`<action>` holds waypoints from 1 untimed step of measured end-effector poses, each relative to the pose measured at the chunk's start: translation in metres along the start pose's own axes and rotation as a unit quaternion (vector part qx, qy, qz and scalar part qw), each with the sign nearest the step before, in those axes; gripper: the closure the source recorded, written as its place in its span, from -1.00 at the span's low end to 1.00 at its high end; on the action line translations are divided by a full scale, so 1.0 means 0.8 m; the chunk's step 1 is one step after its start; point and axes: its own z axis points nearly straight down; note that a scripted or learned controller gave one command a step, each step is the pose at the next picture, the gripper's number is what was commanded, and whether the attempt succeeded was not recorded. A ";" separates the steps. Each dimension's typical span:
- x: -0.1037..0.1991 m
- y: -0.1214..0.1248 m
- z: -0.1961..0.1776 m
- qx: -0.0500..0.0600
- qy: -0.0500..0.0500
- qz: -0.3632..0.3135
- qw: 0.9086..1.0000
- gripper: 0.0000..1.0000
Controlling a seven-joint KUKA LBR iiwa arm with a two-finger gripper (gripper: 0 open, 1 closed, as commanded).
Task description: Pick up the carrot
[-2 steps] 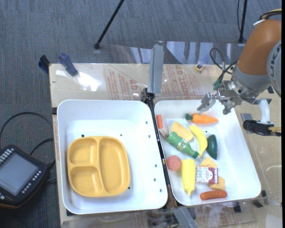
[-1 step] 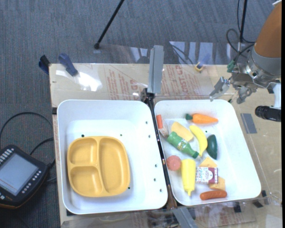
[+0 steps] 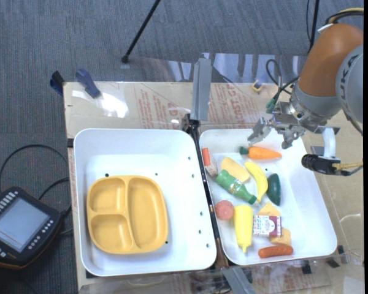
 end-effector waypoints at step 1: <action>0.000 0.001 -0.004 -0.003 0.000 0.000 1.000 -1.00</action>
